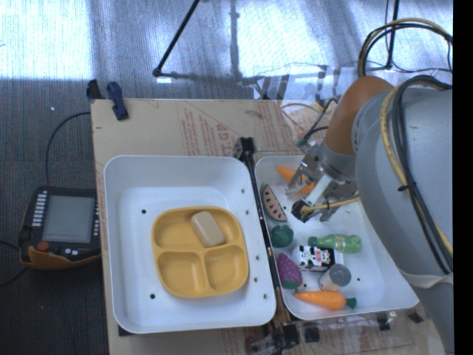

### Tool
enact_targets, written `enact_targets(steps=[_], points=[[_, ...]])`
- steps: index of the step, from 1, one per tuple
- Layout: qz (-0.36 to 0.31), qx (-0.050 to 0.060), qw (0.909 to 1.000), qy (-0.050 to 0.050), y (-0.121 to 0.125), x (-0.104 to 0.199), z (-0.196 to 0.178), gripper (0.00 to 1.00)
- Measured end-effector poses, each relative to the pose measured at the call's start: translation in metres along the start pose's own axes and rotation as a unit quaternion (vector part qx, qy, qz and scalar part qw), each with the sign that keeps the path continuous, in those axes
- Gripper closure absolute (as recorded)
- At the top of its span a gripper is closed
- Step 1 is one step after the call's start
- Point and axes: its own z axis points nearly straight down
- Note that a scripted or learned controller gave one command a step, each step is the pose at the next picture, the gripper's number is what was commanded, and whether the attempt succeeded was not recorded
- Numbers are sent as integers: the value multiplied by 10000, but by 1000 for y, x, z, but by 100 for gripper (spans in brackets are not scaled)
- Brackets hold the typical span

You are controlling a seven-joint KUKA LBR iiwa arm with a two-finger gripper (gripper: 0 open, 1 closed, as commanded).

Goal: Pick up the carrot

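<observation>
Beside far-end carrot [285, 173], tool [304, 177]

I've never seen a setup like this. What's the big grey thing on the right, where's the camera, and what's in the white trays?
That is a robot arm reaching in from the right; its jaws hang over the far end of the right bin. One camera looks down from above. That bin holds small items: a carrot nearest us, an eggplant, a watermelon slice, a green bottle, a small can. The left bin holds a yellow divided plate with a beige block on it. Whether the arm holds anything, I cannot tell.
</observation>
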Motion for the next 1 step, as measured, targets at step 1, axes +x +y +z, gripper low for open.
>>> enact_targets(steps=[1], points=[[-72, 45, 10000, -33, -3, 2, -8, 100]])
